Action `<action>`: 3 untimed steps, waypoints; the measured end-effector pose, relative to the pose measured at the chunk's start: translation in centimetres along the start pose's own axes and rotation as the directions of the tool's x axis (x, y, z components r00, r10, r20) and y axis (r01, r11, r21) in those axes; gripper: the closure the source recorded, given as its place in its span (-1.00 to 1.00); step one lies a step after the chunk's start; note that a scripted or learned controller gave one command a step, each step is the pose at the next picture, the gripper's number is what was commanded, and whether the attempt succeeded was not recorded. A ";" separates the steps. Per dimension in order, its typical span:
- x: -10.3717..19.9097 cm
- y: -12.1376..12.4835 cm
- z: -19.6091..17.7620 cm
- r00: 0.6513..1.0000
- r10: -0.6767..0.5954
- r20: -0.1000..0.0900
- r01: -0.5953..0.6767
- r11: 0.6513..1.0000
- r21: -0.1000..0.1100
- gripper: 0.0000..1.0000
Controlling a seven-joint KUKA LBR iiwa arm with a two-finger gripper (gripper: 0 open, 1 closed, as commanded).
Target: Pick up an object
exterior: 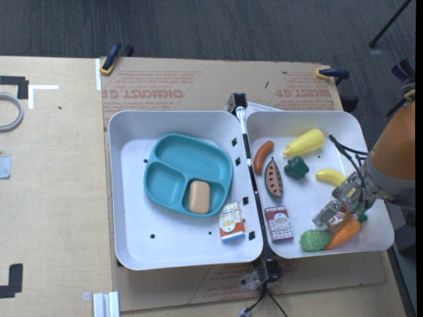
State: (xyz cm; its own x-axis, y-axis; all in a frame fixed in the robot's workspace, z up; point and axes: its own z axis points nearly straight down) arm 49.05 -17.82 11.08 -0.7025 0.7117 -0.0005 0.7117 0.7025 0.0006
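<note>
The pincer [338, 211] is hanging low over the right bin [370, 243], at about four o'clock in that bin, and whether it is spread or pressed together I cannot tell; nothing is showing as pinched in it. It is sitting just above the carrot [345, 233], which is lying tilted at the bin's five o'clock corner with its tip touching or just beside the green vegetable [314, 240]. That crowding is looking like the main risk: a descent here is likely to be catching two things at once, or nudging the carrot against the bin wall so it is rolling out from under. The small banana [330, 176] is lying just at twelve o'clock of the pincer, near enough to be getting brushed. Further toward nine o'clock the red carton [279, 224], the watermelon slice [273, 177] and the sausage [263, 156] are lying along the dividing wall, with the dark green pepper [297, 168] and yellow bottle [305, 142] toward eleven o'clock. In the left bin [132, 243] the teal tray [165, 170] is holding a bread piece [199, 197], with a small juice box [231, 222] beside it, well apart from any risk on the counter [53, 210].
</note>
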 end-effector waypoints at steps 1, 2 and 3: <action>0.0 0.2 -1.0 1.000 0.002 -0.001 -0.002 1.000 -0.004 1.00; 2.9 5.3 -9.1 0.989 0.146 0.001 -0.146 0.989 -0.001 1.00; 2.8 5.4 -10.1 0.989 0.147 0.005 -0.147 0.989 -0.003 1.00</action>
